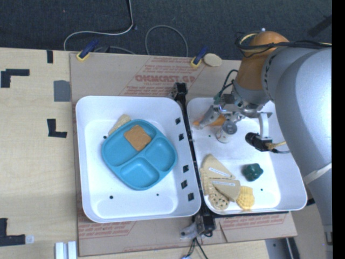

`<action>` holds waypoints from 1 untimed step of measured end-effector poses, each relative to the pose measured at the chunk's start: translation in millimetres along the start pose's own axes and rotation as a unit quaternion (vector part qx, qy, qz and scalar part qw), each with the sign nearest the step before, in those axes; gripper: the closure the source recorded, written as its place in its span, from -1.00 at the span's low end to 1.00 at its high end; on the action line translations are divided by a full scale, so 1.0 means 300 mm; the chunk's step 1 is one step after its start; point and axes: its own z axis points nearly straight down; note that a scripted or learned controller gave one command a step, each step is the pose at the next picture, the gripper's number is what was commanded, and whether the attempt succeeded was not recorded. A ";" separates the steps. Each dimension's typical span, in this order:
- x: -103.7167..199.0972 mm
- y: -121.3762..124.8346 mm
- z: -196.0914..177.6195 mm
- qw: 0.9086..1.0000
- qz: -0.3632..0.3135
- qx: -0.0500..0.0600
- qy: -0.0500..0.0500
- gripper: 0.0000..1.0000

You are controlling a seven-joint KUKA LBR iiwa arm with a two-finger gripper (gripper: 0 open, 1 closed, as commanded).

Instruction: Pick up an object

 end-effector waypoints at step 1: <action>-0.041 0.005 0.002 1.000 -0.002 0.000 0.010 -1.00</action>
